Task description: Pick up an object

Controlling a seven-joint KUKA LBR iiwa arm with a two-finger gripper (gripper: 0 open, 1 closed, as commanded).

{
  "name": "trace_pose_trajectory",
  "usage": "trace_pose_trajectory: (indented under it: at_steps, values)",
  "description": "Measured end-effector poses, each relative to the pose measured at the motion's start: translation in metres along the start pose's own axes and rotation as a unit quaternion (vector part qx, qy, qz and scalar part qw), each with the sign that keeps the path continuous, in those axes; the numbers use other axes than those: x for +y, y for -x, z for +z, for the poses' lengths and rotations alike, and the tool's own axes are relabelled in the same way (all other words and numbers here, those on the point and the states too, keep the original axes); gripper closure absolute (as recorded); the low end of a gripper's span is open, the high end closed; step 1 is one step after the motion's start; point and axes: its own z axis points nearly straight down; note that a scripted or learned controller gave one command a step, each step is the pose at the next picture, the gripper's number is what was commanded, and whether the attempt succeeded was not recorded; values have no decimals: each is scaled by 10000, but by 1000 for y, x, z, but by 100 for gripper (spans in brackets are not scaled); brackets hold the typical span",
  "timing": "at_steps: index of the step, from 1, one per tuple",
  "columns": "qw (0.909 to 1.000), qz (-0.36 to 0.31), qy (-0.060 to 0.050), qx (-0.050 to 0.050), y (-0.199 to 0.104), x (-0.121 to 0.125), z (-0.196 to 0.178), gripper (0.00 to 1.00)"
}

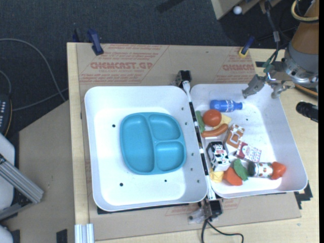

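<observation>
The right bin (283,130) holds a heap of toy food. A blue bottle (226,105) lies at the back, with a red tomato (212,117) and a sausage (215,130) just in front of it. Further forward are a small carton (235,135), a cow-patterned box (218,155), an orange carrot piece (232,177) and a white bottle with a red cap (266,170). My gripper (264,89) hangs over the bin's back right corner, to the right of the blue bottle. Its fingers (251,89) are spread open with nothing between them.
The left bin (101,110) holds a blue divided plate (152,142). A clamp rail (195,130) runs between the two bins. Cardboard covers the bench under both bins, and the arm comes in from the upper right.
</observation>
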Motion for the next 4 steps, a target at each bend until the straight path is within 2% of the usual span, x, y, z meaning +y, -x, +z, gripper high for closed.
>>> trace_pose_trajectory:
  at_steps: [1,2,3,4]
  values:
    - [10000,-4,-13,5,-58,-34,103,0]
    - [9999,17,100,-37,-70,-79,119,0]
    - [9999,14,124,-42,-70,-78,108,100]
    - [9999,11,122,-39,-70,-78,108,0]
